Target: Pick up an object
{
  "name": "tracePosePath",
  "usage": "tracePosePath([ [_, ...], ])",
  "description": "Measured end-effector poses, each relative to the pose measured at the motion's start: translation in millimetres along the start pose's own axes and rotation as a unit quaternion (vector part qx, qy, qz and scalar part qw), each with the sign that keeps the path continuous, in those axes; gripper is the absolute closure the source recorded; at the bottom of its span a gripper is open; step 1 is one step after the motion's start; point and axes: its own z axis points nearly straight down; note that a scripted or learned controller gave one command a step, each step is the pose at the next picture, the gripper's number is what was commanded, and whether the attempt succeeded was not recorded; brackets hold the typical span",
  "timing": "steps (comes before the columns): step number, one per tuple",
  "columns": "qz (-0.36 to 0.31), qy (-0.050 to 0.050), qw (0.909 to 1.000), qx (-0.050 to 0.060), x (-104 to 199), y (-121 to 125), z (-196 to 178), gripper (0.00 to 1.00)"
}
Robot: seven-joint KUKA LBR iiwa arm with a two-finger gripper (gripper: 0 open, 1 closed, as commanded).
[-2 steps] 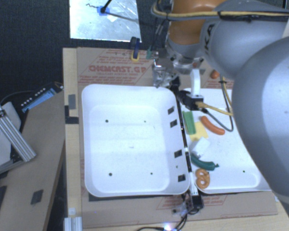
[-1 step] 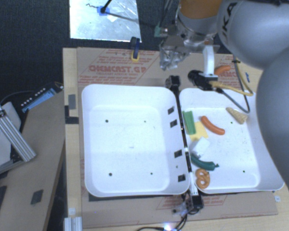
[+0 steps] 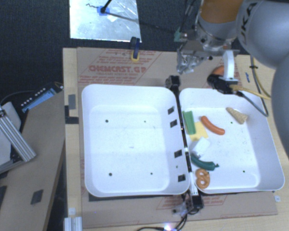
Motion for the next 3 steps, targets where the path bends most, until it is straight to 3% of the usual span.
tracePosePath([
  [1, 0.001, -0.001, 1.0, -0.001, -48.1, 0.0, 11.0, 1.0],
  [2, 0.0, 0.0, 1.0, -0.001, -122.3, 0.1, 17.3, 1.0],
  [3, 0.003, -0.003, 1.0, -0.002, -224.3, -0.7, -9.7, 1.0],
])
